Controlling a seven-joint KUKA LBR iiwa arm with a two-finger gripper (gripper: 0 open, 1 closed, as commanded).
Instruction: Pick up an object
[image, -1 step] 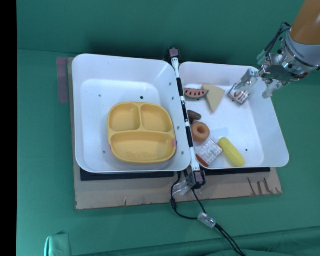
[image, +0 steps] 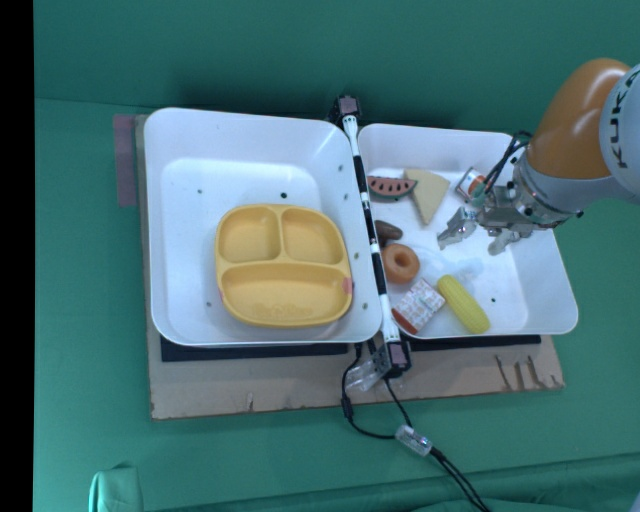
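Observation:
The right bin (image: 545, 300) holds several toy foods: a watermelon slice (image: 391, 186), a tan cheese wedge (image: 428, 192), a brown piece (image: 387, 231), a glazed donut (image: 401, 263), a red and white packet (image: 417, 304) and a yellow corn cob (image: 463, 303). My gripper (image: 476, 232) hangs over the middle of this bin, to the right of the donut and above the corn. Its two fingers stand apart and open, with nothing between them. A small can-like item (image: 470, 183) sits just behind the wrist.
The left bin (image: 190, 150) holds a yellow divided plate (image: 283, 266). A black and white bar (image: 364, 225) runs between the bins. Cables (image: 400, 425) trail off the front of the cardboard base. Green cloth surrounds the bench.

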